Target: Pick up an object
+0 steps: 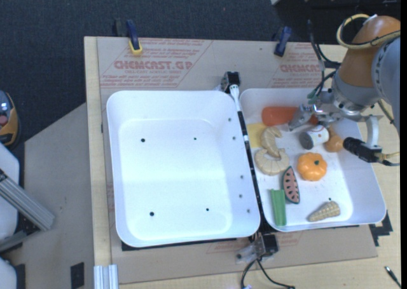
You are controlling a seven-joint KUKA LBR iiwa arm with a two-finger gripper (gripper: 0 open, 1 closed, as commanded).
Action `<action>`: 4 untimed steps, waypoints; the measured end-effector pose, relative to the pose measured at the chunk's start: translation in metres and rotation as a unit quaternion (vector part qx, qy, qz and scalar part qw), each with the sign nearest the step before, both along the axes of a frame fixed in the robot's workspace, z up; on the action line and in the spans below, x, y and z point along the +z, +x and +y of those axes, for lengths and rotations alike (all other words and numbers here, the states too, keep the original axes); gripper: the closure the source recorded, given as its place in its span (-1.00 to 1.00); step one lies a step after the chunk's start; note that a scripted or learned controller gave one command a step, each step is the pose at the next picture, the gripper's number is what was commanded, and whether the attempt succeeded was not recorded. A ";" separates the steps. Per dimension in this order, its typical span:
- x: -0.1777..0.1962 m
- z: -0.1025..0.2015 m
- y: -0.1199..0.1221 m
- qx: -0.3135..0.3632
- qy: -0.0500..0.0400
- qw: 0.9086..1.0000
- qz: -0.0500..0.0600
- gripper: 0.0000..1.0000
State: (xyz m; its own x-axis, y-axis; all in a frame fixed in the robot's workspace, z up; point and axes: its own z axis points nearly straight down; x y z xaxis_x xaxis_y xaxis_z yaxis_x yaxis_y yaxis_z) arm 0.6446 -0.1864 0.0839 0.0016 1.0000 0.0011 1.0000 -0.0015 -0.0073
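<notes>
You are looking down at a slant on a bench covered with a brown board, where two shallow white bins sit side by side. The left bin takes up the middle of the view. The right bin holds a scatter of toy foods.

Your arm, grey with an orange band, reaches in from the right and bends down over the upper part of the right bin. Its gripper hangs low among the objects there, just right of an orange-red block that lies near the bin's upper left corner. Whether the jaws are released or clenched on anything cannot be told (the wrist and its fittings hide the tips).

Just below the gripper lies a small grey and white cylinder, and to its right a small orange piece. Below these sits a little orange pumpkin. Left of the pumpkin, near the wall between the bins, lie two pale curved pastry-like pieces, resting partly on a flat yellow slice. Lower down are a watermelon slice, a green stick just beside it, and a pale corn cob near the bin's lower right.
</notes>
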 end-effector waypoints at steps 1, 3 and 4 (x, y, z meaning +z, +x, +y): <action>-0.002 -0.028 0.016 0.001 0.014 1.000 0.008 -1.00; 0.020 -0.032 0.018 0.004 0.002 1.000 -0.001 1.00; -0.001 -0.030 0.017 0.001 0.000 1.000 0.007 1.00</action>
State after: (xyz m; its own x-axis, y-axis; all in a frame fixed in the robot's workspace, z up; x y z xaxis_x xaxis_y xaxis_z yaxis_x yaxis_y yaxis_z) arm 0.6618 -0.2166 0.0825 -0.0003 1.0000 0.0012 0.9998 0.0003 -0.0220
